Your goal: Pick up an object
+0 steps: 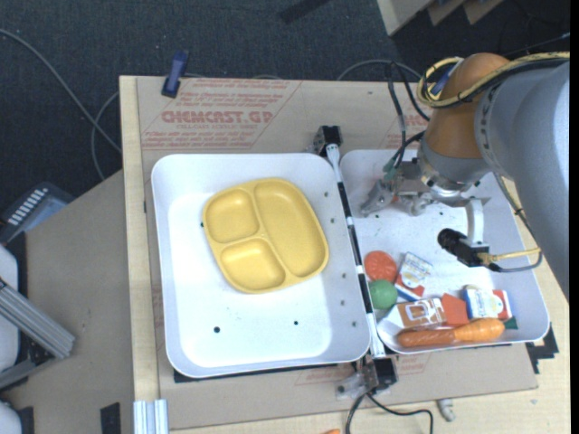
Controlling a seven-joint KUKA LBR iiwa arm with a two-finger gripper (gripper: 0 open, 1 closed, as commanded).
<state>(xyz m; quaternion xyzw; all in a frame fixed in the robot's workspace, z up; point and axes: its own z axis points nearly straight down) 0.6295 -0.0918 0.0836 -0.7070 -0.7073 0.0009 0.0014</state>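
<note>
My gripper (395, 195) hangs low over the back left part of the right bin (520, 242), under the orange band of the arm (461, 107). In the bin's front half lie a red ball (381, 265), a green ball (384, 294), a small clear packet (415, 269), an orange and white carton (425, 313), a blue and white box (479, 302) and an orange carrot-like piece (452, 334). The gripper stands behind these objects, apart from them, and nothing shows in it.
The left bin (181, 269) holds a yellow divided plate (264, 233). A black clip (327, 138) sits at the back of the ridge between the bins. A black cable part (457, 244) hangs over the right bin's middle.
</note>
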